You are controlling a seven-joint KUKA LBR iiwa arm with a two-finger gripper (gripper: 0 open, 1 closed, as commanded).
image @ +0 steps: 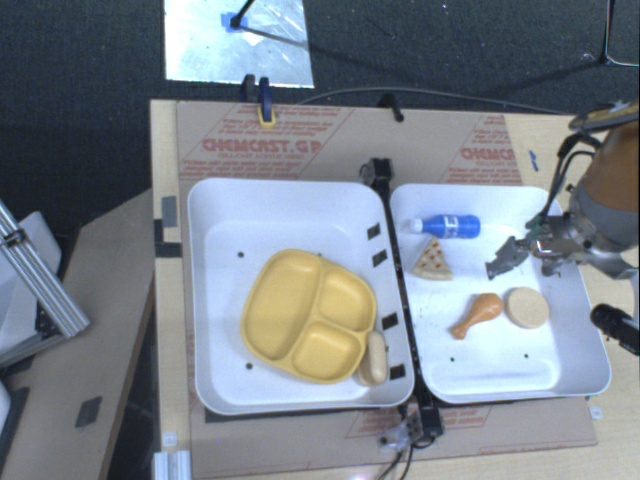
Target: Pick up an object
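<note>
In the right bin (500, 373) lie a blue and white bottle (446, 226) on its side, a pizza-slice toy (432, 261), a toy drumstick (476, 314) and a tan round disc (527, 308). My gripper (508, 257) hovers over the right side of that bin, just above the disc and right of the pizza slice. Its dark fingers (500, 262) point left with nothing between them. The grey arm with its orange band (612, 173) comes in from the right edge.
The left bin (230, 228) holds a yellow divided tray (308, 315) and a small beige bread-like piece (375, 357) at its lower right. A black divider with clips (392, 268) runs between the bins. Cardboard lies under both bins.
</note>
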